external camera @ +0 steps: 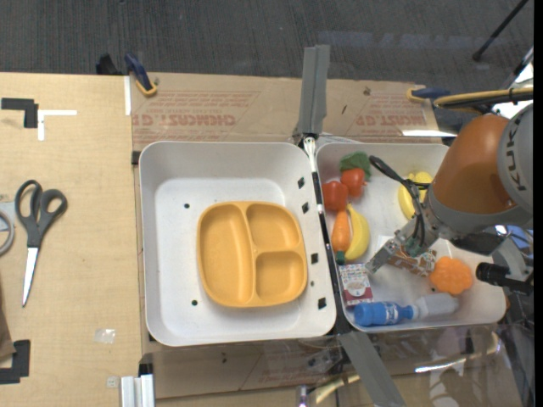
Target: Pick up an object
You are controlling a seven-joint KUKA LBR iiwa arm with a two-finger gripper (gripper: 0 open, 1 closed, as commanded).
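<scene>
camera view has the gripper (399,251) low in the right bin (484,316), fingers spread and empty beside the orange ball (450,275) near its right edge, so closing here may catch only air or nudge the ball away.

Grey arm (517,155), rounded orange band (473,166), black lettering, small metal tool (405,254) with exposed wiring
</scene>
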